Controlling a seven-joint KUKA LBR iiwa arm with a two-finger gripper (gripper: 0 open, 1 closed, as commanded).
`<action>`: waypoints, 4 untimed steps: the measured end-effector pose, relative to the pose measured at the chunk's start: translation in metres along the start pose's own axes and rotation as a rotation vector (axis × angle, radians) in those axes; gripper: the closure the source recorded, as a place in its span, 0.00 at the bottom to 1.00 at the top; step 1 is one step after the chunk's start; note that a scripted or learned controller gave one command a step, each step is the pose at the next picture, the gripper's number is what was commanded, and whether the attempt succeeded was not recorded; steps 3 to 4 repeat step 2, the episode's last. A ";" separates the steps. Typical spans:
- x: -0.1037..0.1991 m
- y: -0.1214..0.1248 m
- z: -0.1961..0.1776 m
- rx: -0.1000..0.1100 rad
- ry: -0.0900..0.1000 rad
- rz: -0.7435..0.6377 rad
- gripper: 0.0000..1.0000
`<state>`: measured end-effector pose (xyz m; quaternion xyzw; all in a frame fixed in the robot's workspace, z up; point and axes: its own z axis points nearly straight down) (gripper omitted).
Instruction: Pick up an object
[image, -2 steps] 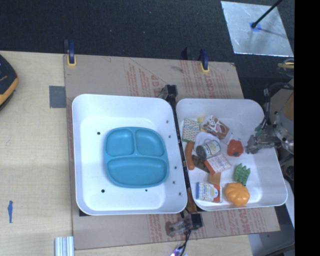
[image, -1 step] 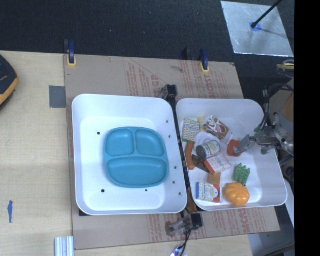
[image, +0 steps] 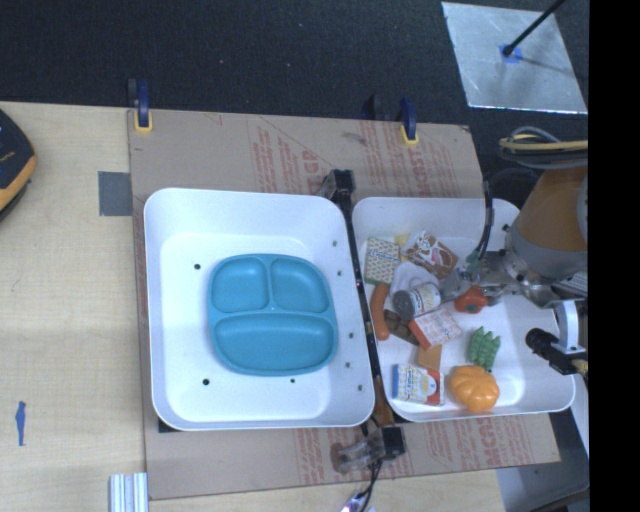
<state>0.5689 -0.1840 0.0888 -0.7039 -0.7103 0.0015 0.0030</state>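
Note:
The right bin (image: 535, 398) holds a pile of small items: a red tomato-like piece (image: 470, 299), a small tin can (image: 419, 300), a green toy (image: 484, 347), an orange pepper (image: 473, 388), a small carton (image: 415, 383), a white-and-pink box (image: 437, 326), a checkered packet (image: 381, 260) and a snack packet (image: 431, 252). My gripper (image: 488, 287) reaches in from the right and hangs low over the bin, right beside the red piece. The wrist hides whether it touches anything.
In the left bin (image: 170, 250) lies a blue divided plate (image: 272, 312). An orange stick-shaped item (image: 379, 309) lies against the right bin's left wall. The arm's orange band (image: 553, 210) and a black part (image: 552, 351) overhang the right bin's right side.

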 end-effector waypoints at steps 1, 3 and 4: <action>-0.003 -0.001 -0.014 -0.001 -0.002 0.002 1.00; 0.061 -0.005 -0.058 -0.006 -0.002 -0.002 1.00; 0.061 -0.005 -0.058 -0.006 -0.002 -0.002 1.00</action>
